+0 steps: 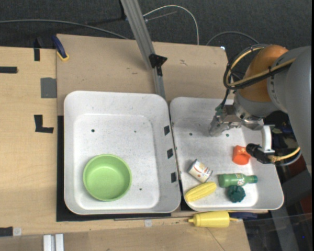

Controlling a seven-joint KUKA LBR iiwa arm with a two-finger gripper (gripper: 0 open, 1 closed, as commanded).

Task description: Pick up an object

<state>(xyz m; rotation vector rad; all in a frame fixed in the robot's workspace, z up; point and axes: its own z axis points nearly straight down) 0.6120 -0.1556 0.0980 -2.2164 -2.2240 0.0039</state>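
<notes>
Camera view: the gripper (218,129) hangs low over bare floor in the right bin (199,109), wrist bent down from the right; I cannot tell its finger state. Nearest candidate, the small can (200,170), lies just below: light, stiff, likely rolls, so best pinched across its sides.

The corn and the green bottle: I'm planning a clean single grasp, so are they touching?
Apart. The camera view shows bare white bin floor between the corn and the green bottle, whose near end sits just above the corn's tip.
</notes>
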